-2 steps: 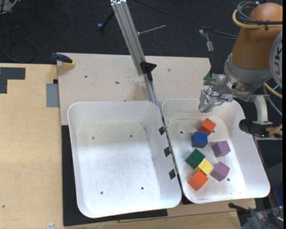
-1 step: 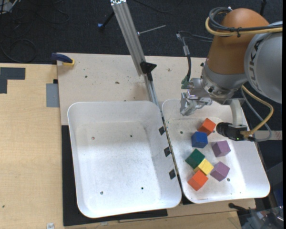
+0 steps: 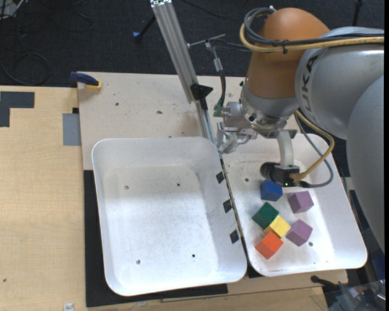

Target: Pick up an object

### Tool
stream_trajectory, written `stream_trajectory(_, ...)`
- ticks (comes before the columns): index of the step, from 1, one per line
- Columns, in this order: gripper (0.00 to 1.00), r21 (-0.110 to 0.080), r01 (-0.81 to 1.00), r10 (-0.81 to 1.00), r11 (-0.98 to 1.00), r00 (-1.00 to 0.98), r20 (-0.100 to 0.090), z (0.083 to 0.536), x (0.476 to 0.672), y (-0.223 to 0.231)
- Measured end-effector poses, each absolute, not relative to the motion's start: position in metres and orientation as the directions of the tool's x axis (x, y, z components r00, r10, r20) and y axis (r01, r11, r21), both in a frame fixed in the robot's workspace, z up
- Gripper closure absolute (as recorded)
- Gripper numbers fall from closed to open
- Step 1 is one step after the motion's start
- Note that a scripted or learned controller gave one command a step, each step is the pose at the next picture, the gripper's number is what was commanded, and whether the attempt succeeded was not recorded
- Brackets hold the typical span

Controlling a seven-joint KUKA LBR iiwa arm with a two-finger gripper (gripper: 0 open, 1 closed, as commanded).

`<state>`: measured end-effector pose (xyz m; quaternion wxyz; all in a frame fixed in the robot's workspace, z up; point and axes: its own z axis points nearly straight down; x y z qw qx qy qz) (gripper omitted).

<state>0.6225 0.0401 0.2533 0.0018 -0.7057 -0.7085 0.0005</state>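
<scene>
The gripper (image 3: 225,141) hung over the back corner of the right bin (image 3: 340,241), just beside the edge it shares with the left bin (image 3: 149,232); whether it stood wide or narrow could not be told. Nearest it in the right bin lay a blue cube (image 3: 271,190). Farther forward sat a green cube (image 3: 266,214), a yellow cube (image 3: 280,226), an orange cube (image 3: 269,245) and two purple cubes (image 3: 301,201) (image 3: 299,232).

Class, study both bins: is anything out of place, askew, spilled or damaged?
Nothing stands out. The blue block, green block, yellow block, orange block and two purple blocks all lie inside the right bin, none over its rim. The left bin has faint dark specks on its floor.
</scene>
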Motion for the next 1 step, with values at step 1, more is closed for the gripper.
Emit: stream_trajectory(1, 1.0, -0.003, 1.0, 1.0, 0.004, -0.004, 0.001, 0.2325, 0.6326, 0.0955)
